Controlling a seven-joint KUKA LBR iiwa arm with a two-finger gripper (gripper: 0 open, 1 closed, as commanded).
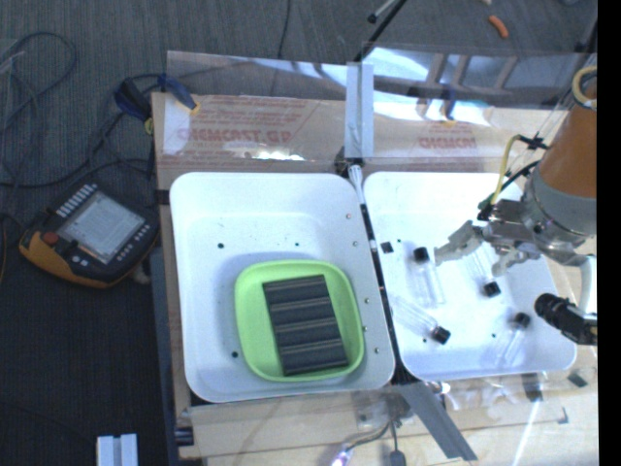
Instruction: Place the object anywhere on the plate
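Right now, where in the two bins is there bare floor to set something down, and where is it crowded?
Left bin: bare floor along the far wall and left side, behind the green plate, which carries a dark ridged block. Right bin: bare at the far-left corner. It is crowded mid-bin and nearer, with clear vials and black caps scattered below the gripper.

The arm (572,173) is cut off by the right edge. The clear tubes (425,282) in the right bin (408,202) are too faint to identify.

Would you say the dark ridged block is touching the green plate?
Touching. The camera view shows the dark ridged block lying flat inside the green plate, resting on its surface.
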